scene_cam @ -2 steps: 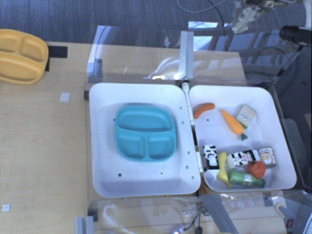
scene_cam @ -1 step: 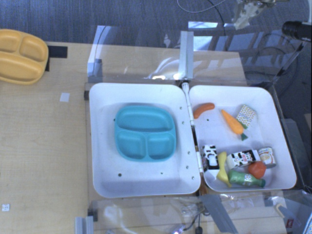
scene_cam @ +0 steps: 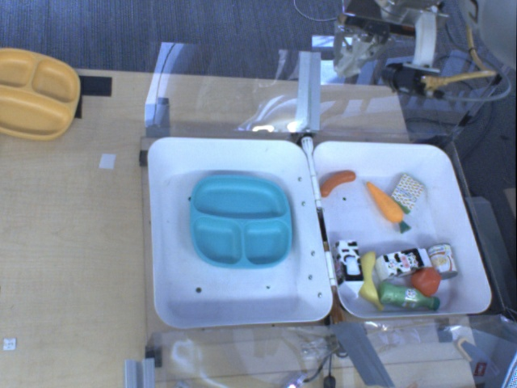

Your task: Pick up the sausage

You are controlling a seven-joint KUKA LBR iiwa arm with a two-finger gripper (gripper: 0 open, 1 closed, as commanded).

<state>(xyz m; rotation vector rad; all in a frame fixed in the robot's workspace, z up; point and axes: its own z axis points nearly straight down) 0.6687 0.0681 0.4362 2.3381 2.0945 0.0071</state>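
The right bin holds the sausage, which lies near its top left corner, close to the wall and just left of the carrot. I think the grab could go wrong because the sausage is so near that wall, so a finger may bump the wall or push the sausage away. The gripper hangs high up behind the right bin's far side, well apart from the sausage, and I cannot tell if it is apart or together.

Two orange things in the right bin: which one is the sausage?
The sausage is the smooth, curved reddish-orange piece by the bin's left wall. The carrot, to its right, tapers and ends in a green tip.
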